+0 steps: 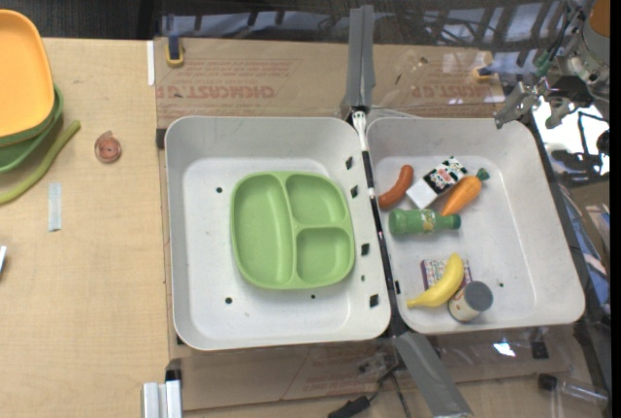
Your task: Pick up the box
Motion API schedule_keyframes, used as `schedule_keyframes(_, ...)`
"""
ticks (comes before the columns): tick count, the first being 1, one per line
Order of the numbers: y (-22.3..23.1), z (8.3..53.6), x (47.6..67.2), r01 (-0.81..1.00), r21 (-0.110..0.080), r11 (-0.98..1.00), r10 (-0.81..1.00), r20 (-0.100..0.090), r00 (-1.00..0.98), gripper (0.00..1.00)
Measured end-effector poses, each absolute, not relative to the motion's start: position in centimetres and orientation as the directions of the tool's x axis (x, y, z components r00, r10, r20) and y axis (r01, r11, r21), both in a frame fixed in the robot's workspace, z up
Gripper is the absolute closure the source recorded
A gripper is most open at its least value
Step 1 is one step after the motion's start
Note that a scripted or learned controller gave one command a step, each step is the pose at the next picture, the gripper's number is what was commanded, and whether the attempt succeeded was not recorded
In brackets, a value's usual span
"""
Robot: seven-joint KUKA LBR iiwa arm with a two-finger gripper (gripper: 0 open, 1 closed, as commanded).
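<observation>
The gripper (529, 106) hovers above the right bin's (553, 241) far right corner — whether it is open or gripping anything cannot be told. The box (444, 176) lies in that bin's upper middle, touching the carrot (464, 195), beside the sausage (394, 185). Judged as approach — next comes travel over the box and a descent clear of the carrot.

Box (442, 269): lower part hidden under banana (438, 284), print too small to read. Can (469, 302): touches banana tip, label illegible. Gripper (529, 102) at 1 o'clock of right bin (553, 212): fingers blurred, arm cut by right edge. Orange plates (21, 86) at 9 o'clock: cut by left edge.
</observation>
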State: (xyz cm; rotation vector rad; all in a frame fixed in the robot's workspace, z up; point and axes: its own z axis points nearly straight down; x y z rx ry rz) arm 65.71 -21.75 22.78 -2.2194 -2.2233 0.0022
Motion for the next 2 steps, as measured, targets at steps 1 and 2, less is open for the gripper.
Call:
schedule_keyframes(1, -18.6, 18.0, 61.4, 1.0, -0.002, 0.013, 1.0, -0.001, -0.013, 0.0)
schedule_keyframes(2, -14.1, 15.1, 53.9, 0.982, -0.004, -0.188, 0.982, 0.0, 0.188, 0.0)
